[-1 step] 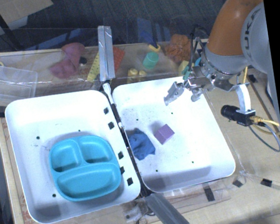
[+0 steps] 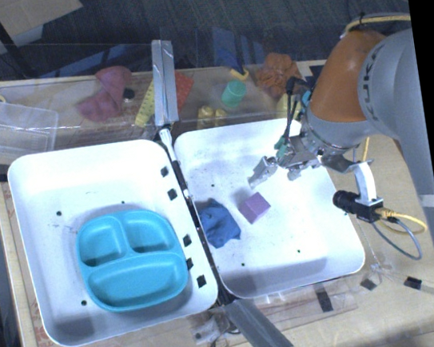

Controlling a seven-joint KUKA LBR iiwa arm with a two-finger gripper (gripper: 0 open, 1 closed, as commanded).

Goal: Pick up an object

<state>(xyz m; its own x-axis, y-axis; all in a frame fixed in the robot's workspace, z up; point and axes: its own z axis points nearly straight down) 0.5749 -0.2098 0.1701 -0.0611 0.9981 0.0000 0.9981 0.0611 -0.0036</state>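
From the fixed camera above, the surface (image 2: 397,295) carries two shallow white bins side by side. The left bin (image 2: 40,235) holds a blue divided plate (image 2: 133,258) lying flat toward its near half, out of the arm's present reach and probably not the target. The right bin (image 2: 317,250) holds the likely candidates: a small purple block (image 2: 255,206) near the bin's middle and, just left of it, a crumpled blue cloth (image 2: 218,223) lying close to the divider between the bins. The two lie close together, whether touching I cannot tell. Both sit loose on the bin floor, free to be taken from above. The arm (image 2: 358,91) comes in from the right over the far part of the right bin, and its gripper (image 2: 269,170) hangs to the far right of the purple block, apart from it, which reads as a stance for going down on the block or the cloth. The fingers (image 2: 261,174) look grey and slim, pointing left and downward; nothing is seen between them, so they carry no object, but how far they are spread is too small and blurred to judge.
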